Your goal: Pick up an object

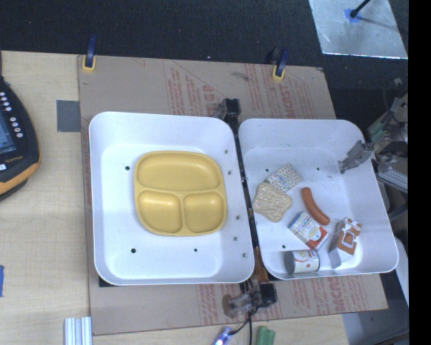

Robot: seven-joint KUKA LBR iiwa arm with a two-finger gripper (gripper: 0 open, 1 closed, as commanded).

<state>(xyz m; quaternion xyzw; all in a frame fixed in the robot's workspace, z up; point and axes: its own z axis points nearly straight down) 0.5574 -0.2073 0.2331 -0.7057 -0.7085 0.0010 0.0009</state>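
The right bin (273, 139) holds several small items: a slice of toast (272, 201), a checkered cracker packet (284, 176), a red sausage (315, 205), a small white carton (307, 229), a grey can on its side (300, 261) and a red-and-white box (348, 237). The left bin (115, 135) bears a yellow divided plate (179, 192). My gripper (355, 155) hangs at the right bin's far right rim, apart from every item, with nothing seen in it.
An orange-edged teach pendant (3, 146) lies on the bench at the left. Clamps (279, 63) pin the cardboard sheet at the back. Cables and a connector (248, 304) sit at the front between the bins.
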